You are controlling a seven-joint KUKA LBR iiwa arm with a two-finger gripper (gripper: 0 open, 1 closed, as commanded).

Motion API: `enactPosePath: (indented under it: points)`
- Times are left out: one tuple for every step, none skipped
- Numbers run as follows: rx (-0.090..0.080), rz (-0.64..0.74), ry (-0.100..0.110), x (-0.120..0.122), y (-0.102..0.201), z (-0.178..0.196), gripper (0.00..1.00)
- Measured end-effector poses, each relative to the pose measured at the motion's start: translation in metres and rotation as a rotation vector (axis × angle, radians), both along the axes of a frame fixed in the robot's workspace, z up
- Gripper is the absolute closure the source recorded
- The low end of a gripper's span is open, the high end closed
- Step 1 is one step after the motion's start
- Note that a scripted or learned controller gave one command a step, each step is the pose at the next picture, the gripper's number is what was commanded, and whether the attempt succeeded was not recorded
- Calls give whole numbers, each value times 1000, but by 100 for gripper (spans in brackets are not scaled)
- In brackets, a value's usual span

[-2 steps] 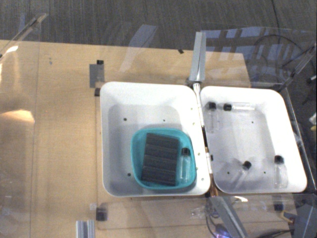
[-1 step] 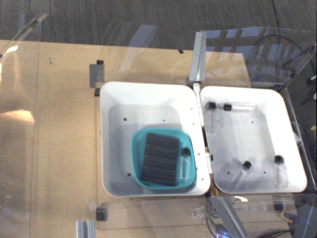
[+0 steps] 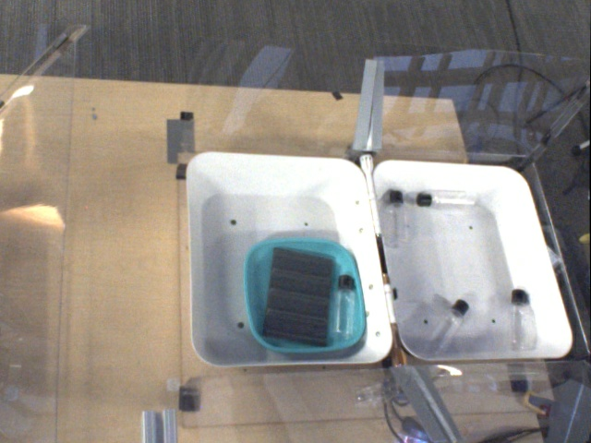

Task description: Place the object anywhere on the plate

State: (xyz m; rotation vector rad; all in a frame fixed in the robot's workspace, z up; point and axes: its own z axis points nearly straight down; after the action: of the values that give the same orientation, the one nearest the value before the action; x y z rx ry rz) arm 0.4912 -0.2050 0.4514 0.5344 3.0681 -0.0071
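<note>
One dark ridged block (image 3: 299, 296) lies on the teal plate (image 3: 256, 284)

A single fixed camera is looking down at a slant on the tabletop (image 3: 92, 275) from above. It is framing both white bins (image 3: 208, 247) whole, from moderately far.

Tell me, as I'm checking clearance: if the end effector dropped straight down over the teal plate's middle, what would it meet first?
Probably the dark ribbed block lying on the teal plate in the left bin; it covers the plate's middle, though its height is unclear.
</note>
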Motion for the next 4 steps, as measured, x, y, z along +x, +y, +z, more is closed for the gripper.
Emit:
enactPosePath:
  points:
    - [0,0,0,0,0,0,0]
    - [1,151,12,-2,0,-12,0]
    - [-9,654,15,-2,-1,-13,0]
    - [-16,1085,18,9,0,-13,0]
